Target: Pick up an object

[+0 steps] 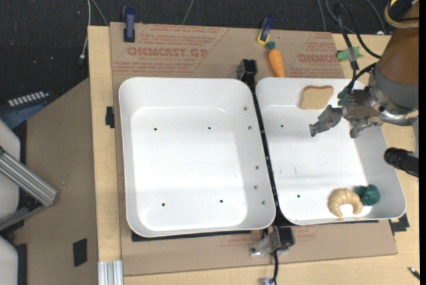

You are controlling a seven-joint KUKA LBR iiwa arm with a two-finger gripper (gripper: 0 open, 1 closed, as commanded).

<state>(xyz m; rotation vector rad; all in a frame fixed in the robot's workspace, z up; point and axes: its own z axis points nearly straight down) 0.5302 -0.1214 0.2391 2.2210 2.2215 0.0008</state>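
My gripper point(341, 125) hangs over the upper right part of the right bin point(313, 164), open, with nothing between its fingers. A tan toast slice point(315, 97) lies just up and left of it by the bin's far wall. A pale croissant point(346, 202) and a small green object point(368, 194) touch each other in the bin's near right corner. An orange carrot point(275, 62) lies outside the bins on the cardboard behind them.
The left bin point(126, 144) stands beside the right one, their rims meeting at the middle. Clamps point(128, 24) hold the cardboard at the back edge. Cables point(346, 30) trail near the arm at the upper right.
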